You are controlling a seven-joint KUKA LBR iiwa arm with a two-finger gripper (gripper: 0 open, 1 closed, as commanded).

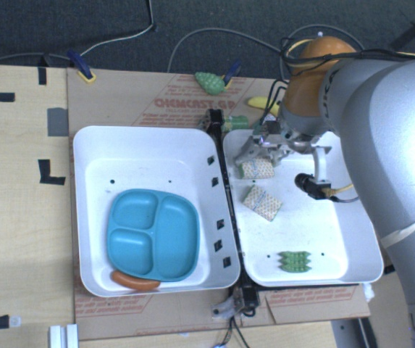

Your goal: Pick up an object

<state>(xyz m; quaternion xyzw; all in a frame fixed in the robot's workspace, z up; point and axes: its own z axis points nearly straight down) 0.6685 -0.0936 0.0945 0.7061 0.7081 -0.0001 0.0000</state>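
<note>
**Gripper low over the upper part of the right bin**

The gripper (265,153) sits at the upper left of the right bin (337,227), pointing down and to the left, just above a pale patterned packet (257,169). Whether its fingers are apart or closed cannot be told from this angle, and nothing is visibly held between them. The grey arm (381,151) fills the right of the frame, its orange band (316,75) showing near the upper right.

A second patterned packet (263,202) lies just below the first, near the bin's left wall. A green pea pod (294,261) rests near the bin's lower edge, well apart from both.

In the left bin (98,194), a blue divided plate (153,233) lies in the lower half, with an orange sausage (135,281) touching its lower edge.

The bins stand on a cardboard sheet (120,100) over a pale wooden bench (11,230). A green knobbly object (210,82) lies on the cardboard above the bins, and cables (149,20) trail across the dark floor along the top of the frame.
</note>
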